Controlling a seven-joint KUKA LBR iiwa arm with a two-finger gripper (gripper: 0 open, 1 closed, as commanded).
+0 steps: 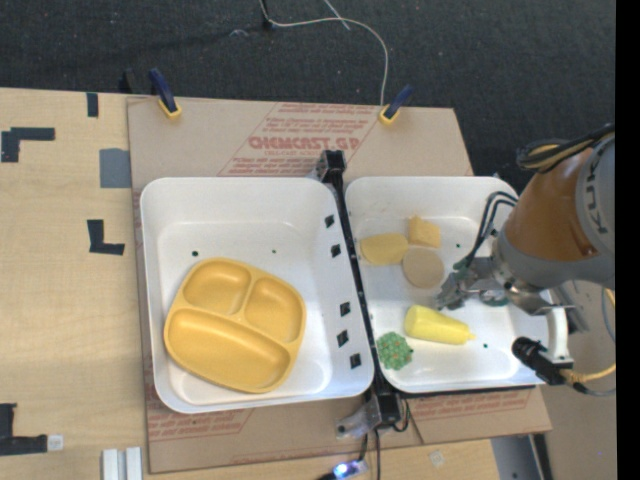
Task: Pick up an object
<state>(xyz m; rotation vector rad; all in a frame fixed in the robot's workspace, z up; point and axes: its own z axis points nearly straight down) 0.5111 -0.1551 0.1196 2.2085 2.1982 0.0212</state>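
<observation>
The right bin (470, 193) holds a yellow cone-shaped piece (437, 325), a green broccoli-like piece (394, 349), a tan round disc (423, 267), a pale yellow oval piece (383, 249) and a small orange-yellow block (424, 232). My gripper (457, 288) hangs low over the right side of this bin, just above the yellow cone and right of the tan disc. Nothing shows between its fingers. The grey wrist with its orange band (545, 218) hides the bin's right wall.
In the left bin (160, 203) lies a yellow divided plate (235, 323). A black divider (345, 268) runs between the bins. Two blue-and-yellow clamps (163, 95) hold the cardboard base at the back. Cables trail at the arm's lower right.
</observation>
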